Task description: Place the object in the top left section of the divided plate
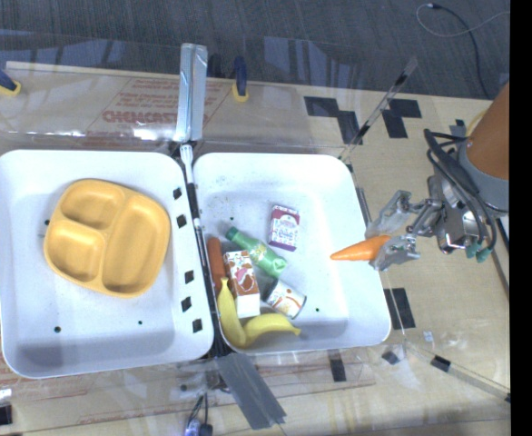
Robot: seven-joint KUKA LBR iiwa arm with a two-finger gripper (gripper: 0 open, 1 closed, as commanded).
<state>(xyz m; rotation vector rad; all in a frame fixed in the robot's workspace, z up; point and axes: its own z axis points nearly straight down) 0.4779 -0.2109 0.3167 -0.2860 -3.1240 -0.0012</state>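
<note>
At the lower edge of the right bin (361,330) lies a pile of loose items: one banana (243,323), one small carton (241,280), one little packet (287,301), one sausage (215,257) and one green bottle (257,250). A little higher in the frame stands one dark red box (284,226), apart from the pile.

At mid-right of the frame the gripper (395,237) hangs over the bin's right rim, its two fingers clamped on the thick end of one carrot (361,250), whose tip points left into the bin. So the object appears to be in hand and lifted, and the carrying step looks to be under way.

The next move calls for a long travel leftward across both bins to the one yellow divided plate (107,236) in the left bin (12,325), at centre-left of the frame. The plate has three sections; the target is the smaller one at its upper left. The carrot is long, so it may need turning to lie within that section rather than across a ridge.

There are two bins in all.
</note>
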